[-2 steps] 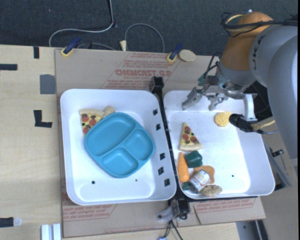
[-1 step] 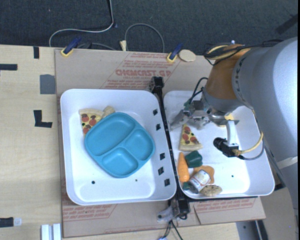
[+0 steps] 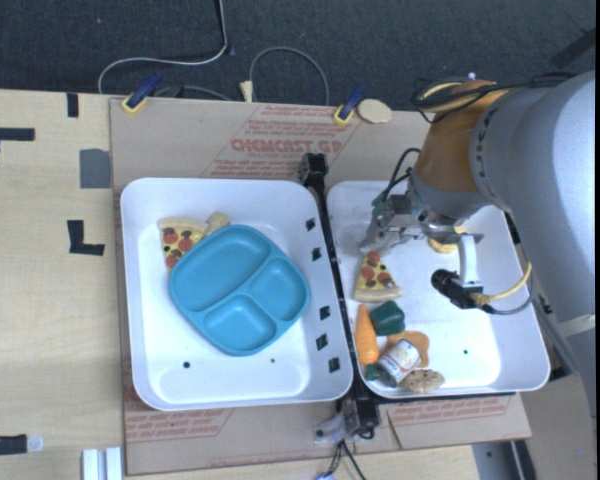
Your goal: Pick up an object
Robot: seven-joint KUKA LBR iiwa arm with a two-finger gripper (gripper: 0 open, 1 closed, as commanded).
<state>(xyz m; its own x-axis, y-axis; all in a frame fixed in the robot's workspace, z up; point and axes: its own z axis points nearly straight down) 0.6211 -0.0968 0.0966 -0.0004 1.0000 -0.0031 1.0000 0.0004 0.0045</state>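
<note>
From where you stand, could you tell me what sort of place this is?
Probably a robot lab test bench: an arm reaches over two white bins of toy food on clamped cardboard, with loose cables behind.

pizza slice (image 3: 377,277), flat, right bin (image 3: 500,363)

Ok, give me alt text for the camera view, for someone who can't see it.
A grey robot arm reaches from the right, its tool just above a pizza slice in the right bin, which also holds a carrot, a green block and a can. The left bin holds a blue divided plate and another pizza slice.
</note>
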